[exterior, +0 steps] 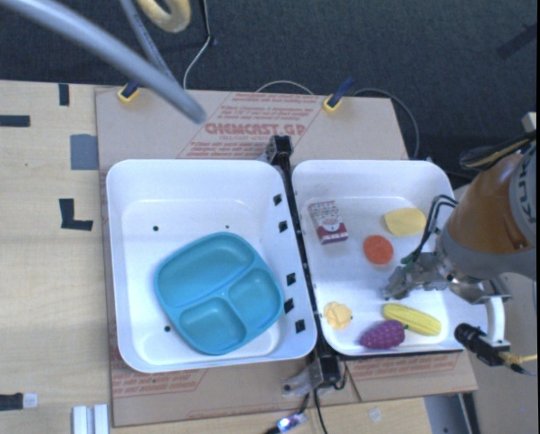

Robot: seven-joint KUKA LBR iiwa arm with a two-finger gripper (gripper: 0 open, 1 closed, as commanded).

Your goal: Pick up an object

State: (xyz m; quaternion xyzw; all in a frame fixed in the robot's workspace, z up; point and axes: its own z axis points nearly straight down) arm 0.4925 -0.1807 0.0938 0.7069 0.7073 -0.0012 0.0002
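Over the right bin, low above its floor, you have the gripper; whether its jaws are apart or together you cannot tell, and nothing shows between them. Just below it lies a corn cob, with a purple grape bunch beside that. A red tomato sits just up-left, a yellow piece above, a small carton further left. Your left bin holds a blue divided plate.

Bench with 2 white bins
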